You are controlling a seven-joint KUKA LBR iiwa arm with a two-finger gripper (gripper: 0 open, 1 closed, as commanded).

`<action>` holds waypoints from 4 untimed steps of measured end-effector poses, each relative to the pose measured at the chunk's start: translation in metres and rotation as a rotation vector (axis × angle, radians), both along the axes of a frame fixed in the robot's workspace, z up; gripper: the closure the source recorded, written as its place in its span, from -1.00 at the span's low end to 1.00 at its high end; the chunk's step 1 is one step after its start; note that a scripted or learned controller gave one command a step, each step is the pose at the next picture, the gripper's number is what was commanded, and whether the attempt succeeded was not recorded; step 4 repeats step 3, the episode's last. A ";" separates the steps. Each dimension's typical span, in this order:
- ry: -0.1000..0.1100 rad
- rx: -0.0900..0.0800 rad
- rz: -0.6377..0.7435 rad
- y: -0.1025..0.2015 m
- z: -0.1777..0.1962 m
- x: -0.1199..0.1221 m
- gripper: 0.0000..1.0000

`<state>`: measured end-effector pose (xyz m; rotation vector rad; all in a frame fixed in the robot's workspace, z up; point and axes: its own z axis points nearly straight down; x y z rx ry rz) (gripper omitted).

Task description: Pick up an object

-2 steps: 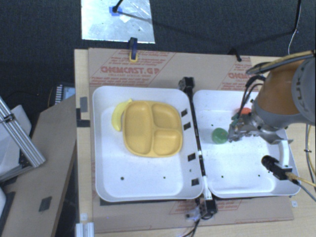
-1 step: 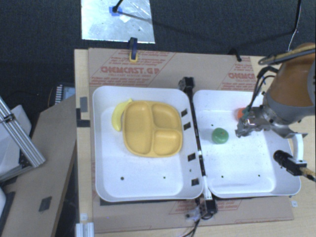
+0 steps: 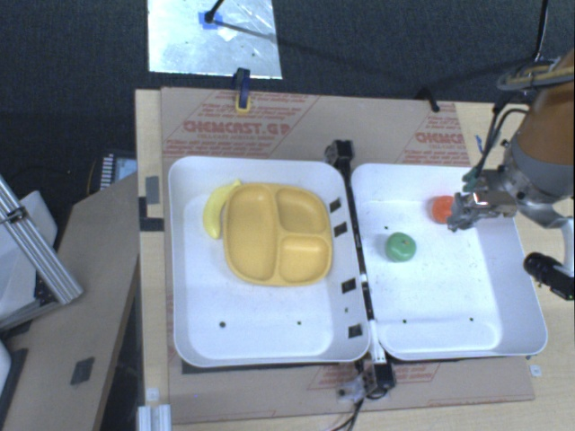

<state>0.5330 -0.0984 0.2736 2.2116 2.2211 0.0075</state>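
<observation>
An orange round object (image 3: 440, 208) lies in the right bin (image 3: 431, 330) near its far right side. A green ball (image 3: 401, 247) rests a little left of and nearer than it. My gripper (image 3: 467, 215) hangs over the right bin, its tip right beside the orange object on that object's right. In the left bin (image 3: 198, 330) a yellow divided plate (image 3: 275, 233) lies flat, and a yellow banana (image 3: 214, 209) sits against its left rim.
The two bins meet at a black clipped seam (image 3: 355, 250) in the middle. They sit on a brown board (image 3: 296, 119). A grey metal sheet (image 3: 214, 25) lies beyond the board. An aluminium frame (image 3: 36, 259) stands at the left.
</observation>
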 end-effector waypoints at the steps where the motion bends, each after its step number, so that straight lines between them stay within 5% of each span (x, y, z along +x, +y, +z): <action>1: 0.005 0.002 0.006 0.054 -0.015 0.025 1.00; 3: 0.006 0.003 0.006 0.167 -0.020 0.052 1.00; 4: 0.006 0.003 0.006 0.167 -0.020 0.052 1.00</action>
